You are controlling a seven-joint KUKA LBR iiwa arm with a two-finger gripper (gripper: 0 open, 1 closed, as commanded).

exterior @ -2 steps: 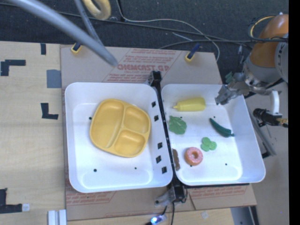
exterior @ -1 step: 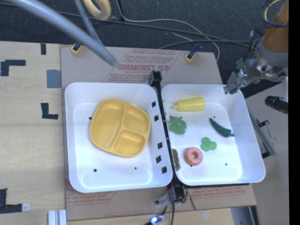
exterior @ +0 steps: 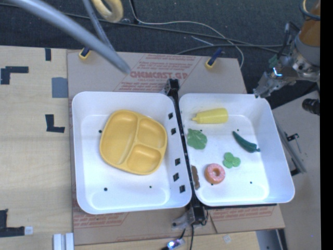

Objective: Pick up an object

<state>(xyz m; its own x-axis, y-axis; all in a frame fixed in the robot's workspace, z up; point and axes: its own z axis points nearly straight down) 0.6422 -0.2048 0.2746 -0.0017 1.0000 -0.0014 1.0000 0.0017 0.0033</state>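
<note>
The right bin [exterior: 270, 139] holds a yellow mustard bottle [exterior: 210, 116] lying on its side, a green leafy piece [exterior: 196, 139], a dark green pepper [exterior: 245, 142], a small green broccoli piece [exterior: 231, 160] and a pink frosted donut [exterior: 214, 174]. A small brown item [exterior: 195, 177] lies by the bin's left wall. My gripper [exterior: 266, 86] hangs at the upper right, outside the right bin's far right corner, well away from every object.
The left bin [exterior: 83, 155] holds a yellow divided plate [exterior: 133, 141]. A black divider [exterior: 179, 139] runs between the bins. Grey poles [exterior: 62, 20] and cables cross the top of the view. The arm's wrist [exterior: 307, 40] stands at the right edge.
</note>
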